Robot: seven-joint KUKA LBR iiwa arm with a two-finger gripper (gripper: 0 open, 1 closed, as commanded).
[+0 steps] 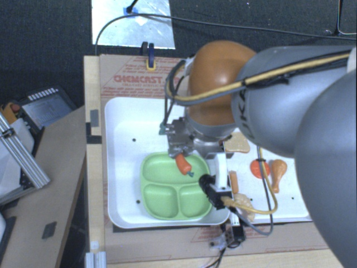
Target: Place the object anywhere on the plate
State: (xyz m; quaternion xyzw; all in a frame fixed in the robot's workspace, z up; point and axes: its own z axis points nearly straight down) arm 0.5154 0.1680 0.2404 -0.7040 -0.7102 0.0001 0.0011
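The grey arm with the orange band (215,82) reaches in from the right and hangs over the left shallow white bin (120,149). Its two-finger gripper (183,159) is low over the light green plastic plate with three compartments (167,197), which lies in the near part of this bin.

A small orange toy carrot (183,164) with a little green tip is seen just under the gripper, tilted, over the large upper compartment of the plate, near its right side. The top end of the carrot goes up into the gripper, so it looks to be gripped there, but I cannot tell if its lower end touches the plate or is a little above it.

In the right white bin (290,205) there are other toy foods: a tan piece like a slice of bread (239,144), a round orange-red piece (258,168), a yellow-brown piece like a chicken leg (276,172) just beside it, and a small orange stick (234,182) near the wall between the bins. A black and yellow cable (234,202) hangs from the arm across the near edge of the bins
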